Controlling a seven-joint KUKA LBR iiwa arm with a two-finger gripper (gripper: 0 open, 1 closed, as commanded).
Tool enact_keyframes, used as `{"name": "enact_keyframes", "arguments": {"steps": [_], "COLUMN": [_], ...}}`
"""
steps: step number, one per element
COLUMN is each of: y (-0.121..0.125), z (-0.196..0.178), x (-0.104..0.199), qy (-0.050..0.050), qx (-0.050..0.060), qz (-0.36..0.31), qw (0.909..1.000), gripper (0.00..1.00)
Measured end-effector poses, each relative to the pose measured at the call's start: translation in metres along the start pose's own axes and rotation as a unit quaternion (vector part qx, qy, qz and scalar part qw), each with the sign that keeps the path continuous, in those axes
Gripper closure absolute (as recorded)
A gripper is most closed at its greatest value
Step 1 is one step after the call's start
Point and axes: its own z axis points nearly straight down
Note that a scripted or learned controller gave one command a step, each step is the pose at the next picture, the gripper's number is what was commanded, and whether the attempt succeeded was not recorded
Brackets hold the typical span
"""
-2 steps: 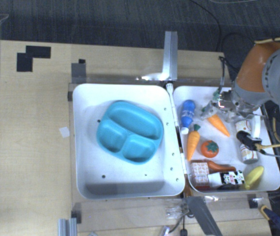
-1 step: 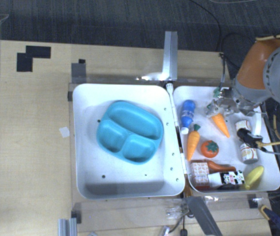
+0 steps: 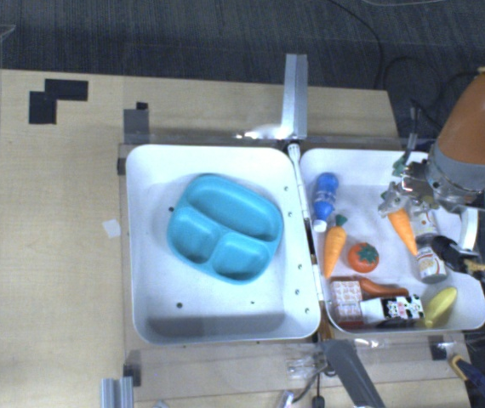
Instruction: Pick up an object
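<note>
My gripper [image 3: 409,199] hangs over the back right part of the right bin [image 3: 357,170]. Just in front of it an orange carrot [image 3: 403,231] lies at a slant, its upper end close under the gripper. The same bin holds a second carrot [image 3: 334,250], a red tomato [image 3: 362,257], a blue bottle [image 3: 324,195], a small jar [image 3: 430,265], a yellow fruit [image 3: 441,304], a red and white box [image 3: 345,301] and a dark packet [image 3: 395,305].
The left bin [image 3: 153,313] holds a blue divided plate [image 3: 225,228]. A metal post [image 3: 295,92] stands behind the wall shared by the two bins. Cables run along the right side near the arm [image 3: 479,134].
</note>
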Motion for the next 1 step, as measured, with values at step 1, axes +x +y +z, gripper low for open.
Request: {"name": "enact_keyframes", "arguments": {"steps": [1], "y": [-0.0121], "z": [-0.0738], "x": [0.0441], "qy": [0.000], "qx": [-0.001], "qz": [0.005], "qw": [1.0000], "gripper": [1.00]}}
